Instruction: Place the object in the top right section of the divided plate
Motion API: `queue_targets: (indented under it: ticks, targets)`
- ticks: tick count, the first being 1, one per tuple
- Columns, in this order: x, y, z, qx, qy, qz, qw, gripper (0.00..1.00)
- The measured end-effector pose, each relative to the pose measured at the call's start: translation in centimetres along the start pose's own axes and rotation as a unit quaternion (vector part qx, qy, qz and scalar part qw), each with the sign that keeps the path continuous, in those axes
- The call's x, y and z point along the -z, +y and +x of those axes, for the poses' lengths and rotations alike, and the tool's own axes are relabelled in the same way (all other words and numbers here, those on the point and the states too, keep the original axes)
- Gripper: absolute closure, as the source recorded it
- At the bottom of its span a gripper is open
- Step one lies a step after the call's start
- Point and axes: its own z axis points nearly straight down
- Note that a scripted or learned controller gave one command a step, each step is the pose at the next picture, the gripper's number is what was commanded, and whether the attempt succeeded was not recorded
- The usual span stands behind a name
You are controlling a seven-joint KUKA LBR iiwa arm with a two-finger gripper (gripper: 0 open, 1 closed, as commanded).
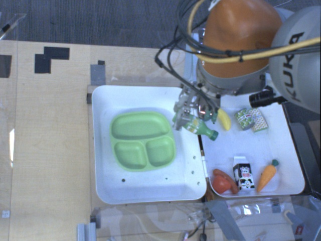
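Over the right edge of the left bin (103,185), the grey arm (296,49) with its orange band (241,29) reaches down from the upper right. Both white bins sit side by side on the bench (45,149), the right bin (291,154) touching the left bin along their shared rim. Inside the left bin, toward its left and middle, lies the green divided plate (143,140), with one long section at the top and two smaller sections below it. To the right of the plate, above the shared rim, the gripper (188,117) grips a small green bottle (199,128), which shows between its fingers and tilts down to the right. Right of the bottle, in the right bin, lie a yellow piece (223,120) and a green-and-white patterned packet (251,119). Farther from the plate, along the right bin's lower part, lie a red object (224,182), a black-and-white carton (244,173) and a carrot (267,175).
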Motion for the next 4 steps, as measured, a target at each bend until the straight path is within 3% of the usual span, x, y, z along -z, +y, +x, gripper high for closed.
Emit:
queue_targets:
  ticks: [1, 2, 3, 4]
  targets:
    - [-2.3, 3.2, 3.3, -0.019, 0.002, 0.0, 0.9998, 1.0]
    - [-1.2, 3.4, 3.1, -0.017, -0.001, -0.002, 0.9998, 1.0]
    - [-4.0, 4.0, 5.6, -0.147, 0.002, 0.001, 0.9892, 1.0]
    - [-3.0, 0.8, 3.2, -0.058, 0.001, 0.0, 0.9983, 1.0]
